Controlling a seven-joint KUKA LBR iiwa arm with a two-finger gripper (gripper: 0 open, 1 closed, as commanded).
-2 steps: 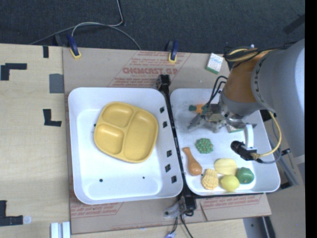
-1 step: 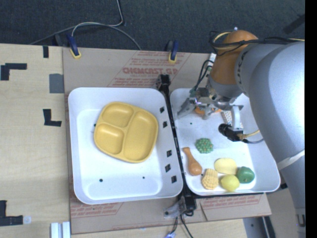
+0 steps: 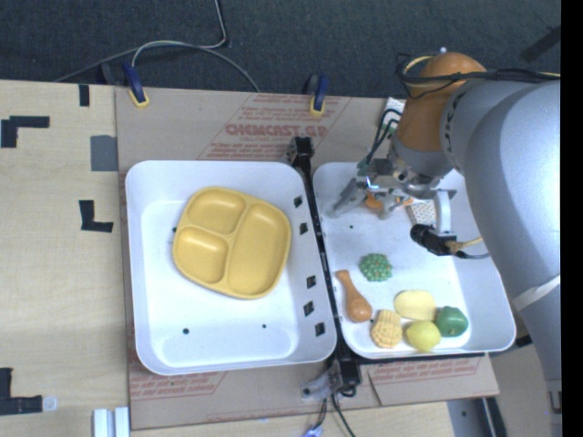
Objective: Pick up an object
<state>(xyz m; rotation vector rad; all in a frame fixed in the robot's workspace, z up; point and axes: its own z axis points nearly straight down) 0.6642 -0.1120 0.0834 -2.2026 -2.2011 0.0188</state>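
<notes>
From the overhead camera I am watching the claw (image 3: 372, 198) hanging low over the far end of the right bin (image 3: 474, 285), its grey fingers spread moderately wide. Something small and orange (image 3: 374, 201) is showing between them, though I am not seeing enough to call it gripped. The other toys are lying toward the near end: broccoli (image 3: 374, 266) closest, then a drumstick (image 3: 352, 297) with its long axis running near-to-far, corn (image 3: 386, 328), potato (image 3: 414, 304), lemon (image 3: 423, 335) and green pepper (image 3: 451, 321). The yellow plate (image 3: 231, 241) is sitting in the left bin (image 3: 146, 271).
</notes>
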